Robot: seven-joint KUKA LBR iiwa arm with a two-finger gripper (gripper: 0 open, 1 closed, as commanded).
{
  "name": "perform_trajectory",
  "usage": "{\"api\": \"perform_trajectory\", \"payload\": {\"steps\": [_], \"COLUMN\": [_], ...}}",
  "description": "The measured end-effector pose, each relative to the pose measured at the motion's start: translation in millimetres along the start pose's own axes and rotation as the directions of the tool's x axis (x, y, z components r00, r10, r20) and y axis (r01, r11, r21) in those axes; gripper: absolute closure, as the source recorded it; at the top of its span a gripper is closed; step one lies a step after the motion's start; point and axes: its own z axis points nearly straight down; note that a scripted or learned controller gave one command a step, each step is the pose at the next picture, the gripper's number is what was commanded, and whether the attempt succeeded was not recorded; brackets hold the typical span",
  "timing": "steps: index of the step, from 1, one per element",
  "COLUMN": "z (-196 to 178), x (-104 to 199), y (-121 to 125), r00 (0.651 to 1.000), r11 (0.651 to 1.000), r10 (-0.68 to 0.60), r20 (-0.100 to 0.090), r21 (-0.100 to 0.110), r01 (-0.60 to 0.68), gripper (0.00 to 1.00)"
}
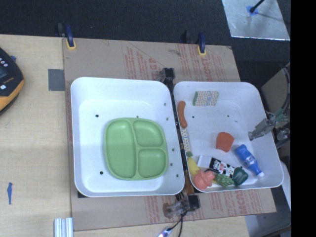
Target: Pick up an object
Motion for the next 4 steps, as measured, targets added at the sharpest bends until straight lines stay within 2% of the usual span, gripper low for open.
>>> {"api": "perform_trajectory", "payload": {"steps": [1,2,3,4], "z": [96.7,169.3,159.1,67.8], "x": [12.3,55.8,54.6,131.2], "y": [30.1,47.3,47.2,119.8], "r00": [1.0,1.0,1.0,1.0], "r11": [1.0,1.0,1.0,1.0], "r10": [-0.001,-0.002,-0.005,-0.001], "r20": [0.0,0.0,0.001,-0.001], "r21": [0.002,0.002,0.003,-0.002], "r01": [0.001,0.002,0.005,0.001], "gripper": [0.0,0.0,1.0,1.0]}}
